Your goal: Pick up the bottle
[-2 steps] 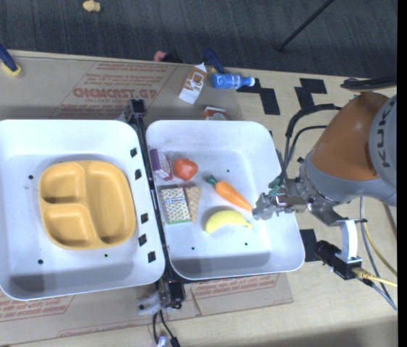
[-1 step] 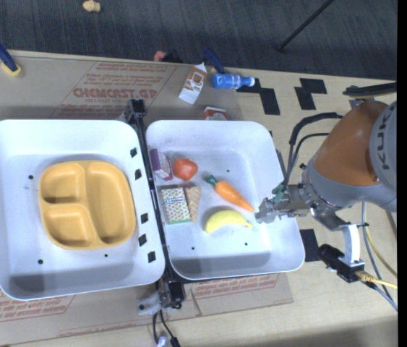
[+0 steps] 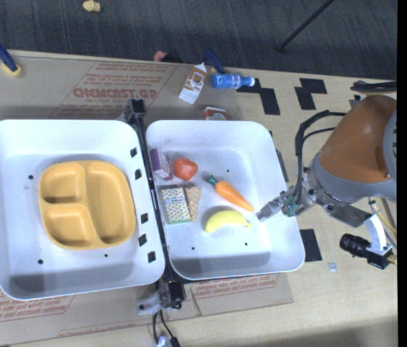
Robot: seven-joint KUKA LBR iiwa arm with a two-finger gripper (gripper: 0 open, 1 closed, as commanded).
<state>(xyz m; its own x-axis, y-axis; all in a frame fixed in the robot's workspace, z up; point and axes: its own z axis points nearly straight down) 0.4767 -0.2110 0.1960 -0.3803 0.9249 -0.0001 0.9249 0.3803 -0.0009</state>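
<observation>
One small blue plastic bottle (image 3: 230,82) lies on the bench beyond the right white bin's (image 3: 281,157) far edge. Your gripper (image 3: 272,209) sits at that bin's right edge; I cannot tell its grip state, so lift well clear before crossing.

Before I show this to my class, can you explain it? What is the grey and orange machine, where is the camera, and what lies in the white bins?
The machine is a robot arm reaching in from the right. One camera looks down at a slant from above the bench. Its gripper sits at the right bin's right edge, near the banana; nothing shows between its fingers. That bin also holds a carrot, a tomato and small boxes. The left bin holds a yellow tray. The bottle it should pick up lies on the bench behind the bins.
</observation>
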